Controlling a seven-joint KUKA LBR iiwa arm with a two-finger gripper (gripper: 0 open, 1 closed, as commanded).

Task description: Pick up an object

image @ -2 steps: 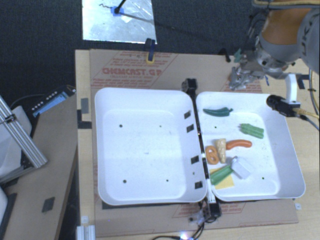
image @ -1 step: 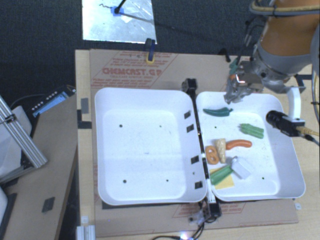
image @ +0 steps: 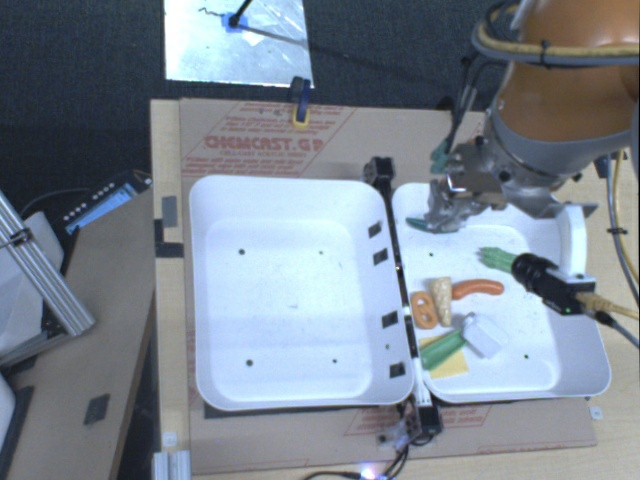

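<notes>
The claw (image: 445, 216) hangs low over the back of the right bin (image: 585, 368), behind and to the left of the orange sausage (image: 477, 289). Whether it is spread or pressed together cannot be told, nor whether it pinches anything. The things to pick all lie in this bin, clustered round the sausage and apart from the claw. A green leafy piece (image: 493, 258) sits just behind the sausage. A pale cone (image: 442, 298) lies just left of it, touching a pretzel (image: 423, 310) further left. In front of the sausage is a grey block (image: 482, 336), and front-left of it a green stick (image: 440, 348) lies over a yellow slab (image: 452, 366). Well left of the sausage, past a row of black clips (image: 380, 258), sits the left bin (image: 290, 298). Both bins rest on cardboard (image: 260, 143) on the bench (image: 90, 368).
</notes>
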